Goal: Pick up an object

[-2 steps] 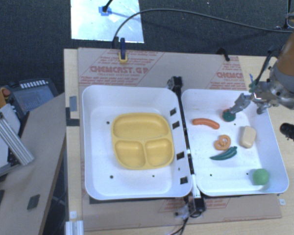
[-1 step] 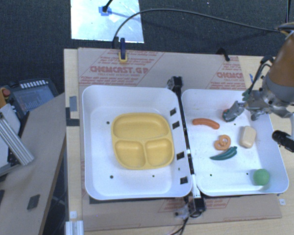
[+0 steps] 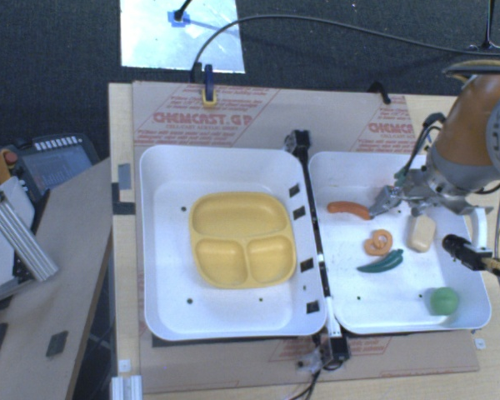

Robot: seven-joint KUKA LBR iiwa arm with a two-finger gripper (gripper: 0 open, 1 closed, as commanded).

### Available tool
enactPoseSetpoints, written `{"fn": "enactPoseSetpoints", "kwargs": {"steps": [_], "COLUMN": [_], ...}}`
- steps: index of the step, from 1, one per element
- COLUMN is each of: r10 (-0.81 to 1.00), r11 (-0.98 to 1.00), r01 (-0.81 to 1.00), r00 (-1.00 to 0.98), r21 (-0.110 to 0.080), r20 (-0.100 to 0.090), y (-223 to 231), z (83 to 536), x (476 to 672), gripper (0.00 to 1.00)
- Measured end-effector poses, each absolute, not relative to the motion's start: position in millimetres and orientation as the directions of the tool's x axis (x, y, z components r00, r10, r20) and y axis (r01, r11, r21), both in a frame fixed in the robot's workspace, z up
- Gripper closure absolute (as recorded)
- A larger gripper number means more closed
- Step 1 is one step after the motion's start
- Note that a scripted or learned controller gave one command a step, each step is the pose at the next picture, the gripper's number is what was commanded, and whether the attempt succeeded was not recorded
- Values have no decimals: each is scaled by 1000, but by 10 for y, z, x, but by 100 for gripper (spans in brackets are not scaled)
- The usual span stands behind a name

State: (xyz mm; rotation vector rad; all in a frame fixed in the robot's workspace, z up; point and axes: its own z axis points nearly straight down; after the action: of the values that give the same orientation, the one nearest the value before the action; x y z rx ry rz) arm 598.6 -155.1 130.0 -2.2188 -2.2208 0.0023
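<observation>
Camera view — "CHEMCAST" board [image 3: 202, 117] under bins [image 3: 233, 161]

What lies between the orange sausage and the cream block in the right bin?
In the camera view, the gripper sits between the orange sausage and the cream block, above the orange ring.

We see the right bin [image 3: 350, 319] crowded toward its far and right parts: an orange sausage [image 3: 348, 210], an orange ring [image 3: 380, 242], a dark green pepper [image 3: 382, 262], a cream block [image 3: 422, 232] and a green ball [image 3: 442, 300] lie there, with the tool [image 3: 387, 200] low just beside the sausage. Its near left floor is open. In the left bin [image 3: 162, 248] a yellow divided tray [image 3: 240, 238] takes the middle, leaving bare strips along the walls. A black divider [image 3: 311, 240] runs between the bins.
</observation>
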Motion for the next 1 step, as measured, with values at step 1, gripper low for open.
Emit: {"fn": "enactPoseSetpoints", "kwargs": {"steps": [1], "r10": [1000], "r11": [0], "r01": [1000], "r00": [0], "r21": [5], "r20": [-1], "y": [-1559], "z": [1445], "x": [6003], "gripper": [100]}}
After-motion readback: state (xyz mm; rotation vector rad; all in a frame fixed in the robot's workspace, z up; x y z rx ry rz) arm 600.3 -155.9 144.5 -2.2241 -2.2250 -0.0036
